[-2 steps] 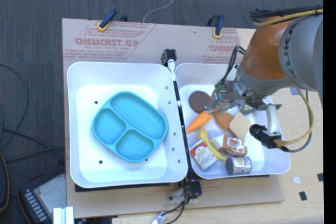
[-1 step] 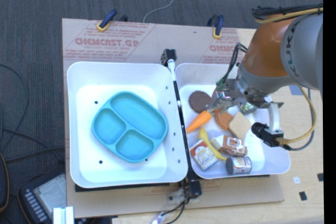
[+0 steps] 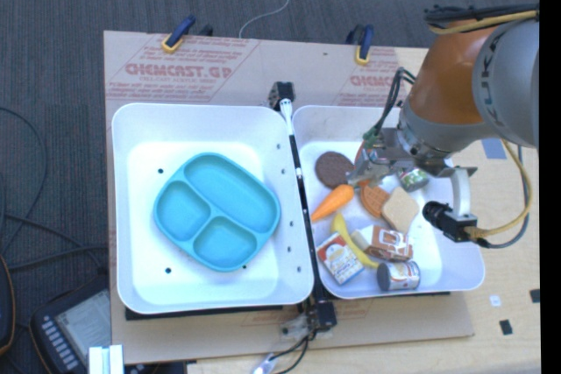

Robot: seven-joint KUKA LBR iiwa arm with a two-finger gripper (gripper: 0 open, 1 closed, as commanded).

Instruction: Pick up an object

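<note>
Arm [image 3: 473, 83], gripper [image 3: 379, 160] low over carrot [image 3: 331, 202], right bin [image 3: 456, 276].

I see two white bins side by side on the bench. The left bin [image 3: 123, 188] holds a blue tray [image 3: 216, 211] with three compartments. The arm [image 3: 473, 83] reaches in over the right bin [image 3: 465, 276], its gripper [image 3: 379, 160] low above a brown disc [image 3: 332, 168] and a carrot [image 3: 331, 202] (the fingers are too hidden to read). Nearer the front lie a banana [image 3: 351, 241], a bread slice [image 3: 399, 211], a packet [image 3: 338, 261] and a can [image 3: 399, 276], crowded together.
</note>
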